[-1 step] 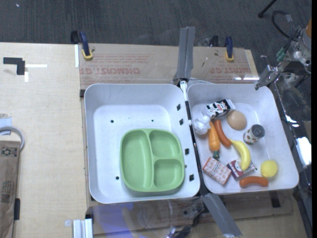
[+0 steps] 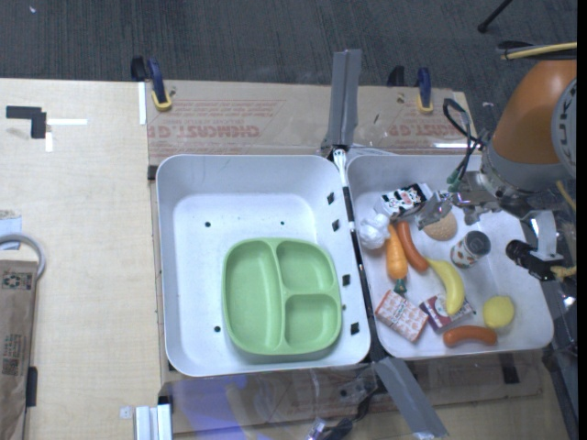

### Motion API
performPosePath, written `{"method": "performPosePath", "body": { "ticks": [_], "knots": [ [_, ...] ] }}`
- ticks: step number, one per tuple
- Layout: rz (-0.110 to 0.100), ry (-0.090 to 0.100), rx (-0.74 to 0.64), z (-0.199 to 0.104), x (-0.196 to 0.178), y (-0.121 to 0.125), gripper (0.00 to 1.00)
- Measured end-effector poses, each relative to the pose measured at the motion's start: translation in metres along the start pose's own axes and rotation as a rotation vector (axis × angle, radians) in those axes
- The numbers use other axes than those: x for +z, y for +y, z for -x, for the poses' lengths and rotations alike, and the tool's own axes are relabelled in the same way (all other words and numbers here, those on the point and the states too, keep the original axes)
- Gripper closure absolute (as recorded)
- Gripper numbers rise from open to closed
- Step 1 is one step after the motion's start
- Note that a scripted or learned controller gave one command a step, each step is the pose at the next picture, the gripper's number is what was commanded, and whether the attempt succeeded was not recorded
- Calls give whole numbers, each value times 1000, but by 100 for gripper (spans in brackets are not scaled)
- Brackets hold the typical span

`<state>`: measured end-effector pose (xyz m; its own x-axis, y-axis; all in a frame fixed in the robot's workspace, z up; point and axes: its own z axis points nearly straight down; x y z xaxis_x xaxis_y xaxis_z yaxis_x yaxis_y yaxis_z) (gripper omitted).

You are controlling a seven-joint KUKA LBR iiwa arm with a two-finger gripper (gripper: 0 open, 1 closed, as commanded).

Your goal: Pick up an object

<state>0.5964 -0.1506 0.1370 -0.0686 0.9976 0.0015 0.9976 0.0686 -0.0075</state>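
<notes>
Grey KUKA arm (image 2: 550,154) with a rounded orange band (image 2: 541,108) above the wrist, glossy, at 3 o'clock of view. Grey wrist housing below the band, smooth and curved. Black cable (image 2: 461,122) looped off the wrist at its 9 o'clock side, bundled with thinner wires. Gripper (image 2: 438,211) metallic grey with dark fittings, boxy bracket-like mount behind it. Black block-shaped part (image 2: 532,257) at the 5 o'clock side of the wrist, next to a pale grey plate. Screws and markings too small to tell.
</notes>
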Motion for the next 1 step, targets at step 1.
{"method": "performPosePath", "body": {
  "ticks": [1],
  "knots": [
    [1, 1, -26, 32, 49, -55, 0]
  ]
}}
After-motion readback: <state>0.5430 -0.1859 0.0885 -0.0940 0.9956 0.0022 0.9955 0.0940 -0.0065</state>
